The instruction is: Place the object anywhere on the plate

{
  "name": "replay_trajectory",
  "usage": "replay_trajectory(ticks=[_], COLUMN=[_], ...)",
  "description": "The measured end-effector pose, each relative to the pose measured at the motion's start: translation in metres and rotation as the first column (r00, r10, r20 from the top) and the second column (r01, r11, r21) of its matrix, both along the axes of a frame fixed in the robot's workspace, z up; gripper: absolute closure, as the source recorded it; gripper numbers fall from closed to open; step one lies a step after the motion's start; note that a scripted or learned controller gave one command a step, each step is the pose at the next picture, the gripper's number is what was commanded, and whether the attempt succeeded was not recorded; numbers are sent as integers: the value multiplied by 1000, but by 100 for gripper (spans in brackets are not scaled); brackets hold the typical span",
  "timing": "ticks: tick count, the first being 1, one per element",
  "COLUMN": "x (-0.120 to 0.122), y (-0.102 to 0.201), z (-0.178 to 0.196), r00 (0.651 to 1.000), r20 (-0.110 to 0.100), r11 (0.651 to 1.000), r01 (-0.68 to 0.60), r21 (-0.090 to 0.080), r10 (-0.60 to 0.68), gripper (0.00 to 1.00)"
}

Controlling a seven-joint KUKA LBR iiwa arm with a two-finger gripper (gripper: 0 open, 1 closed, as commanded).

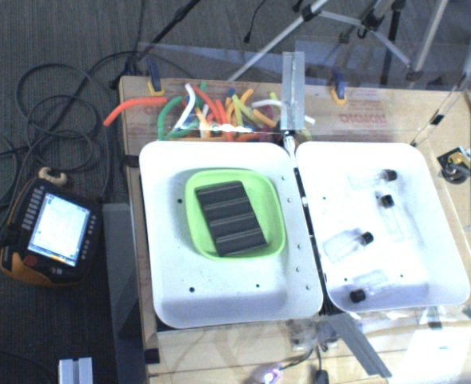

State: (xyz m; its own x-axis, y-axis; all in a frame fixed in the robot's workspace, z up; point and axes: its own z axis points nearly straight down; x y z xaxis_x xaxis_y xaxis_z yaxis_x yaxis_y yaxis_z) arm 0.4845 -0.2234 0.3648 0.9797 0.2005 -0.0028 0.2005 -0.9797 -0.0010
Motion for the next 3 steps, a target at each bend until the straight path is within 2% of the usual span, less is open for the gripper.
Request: replay_trajectory(ticks=[1, 2, 3], x=[0, 0, 0], y=[0, -1, 0], z=[-28, 58, -57], r00=[1000, 1000, 1000], r20=[0, 3, -1], r11=[1000, 1000, 1000], r01=[0, 1, 0], r21=[0, -3, 1], r10=[0, -1, 0], gripper=[0, 0, 0])
